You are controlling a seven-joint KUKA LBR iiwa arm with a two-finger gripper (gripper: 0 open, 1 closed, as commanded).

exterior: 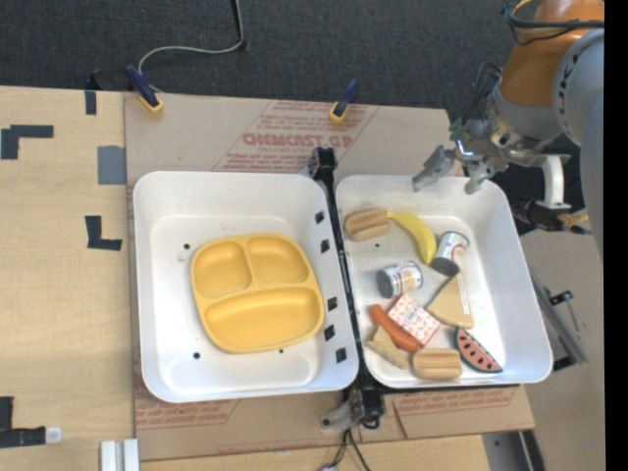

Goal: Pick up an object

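Gripper (453, 173): fingers spread apart, holding nothing, poised over the far rim of the right bin (520, 263). Banana (415, 232): lying in that bin's far half, just below and left of the gripper, apart from it, beside the hot dog bun (366, 224). Left bin (157, 263): holds yellow divided plate (257, 290).

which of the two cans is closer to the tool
The grey can beside the banana; the labelled can lies farther from the tool.
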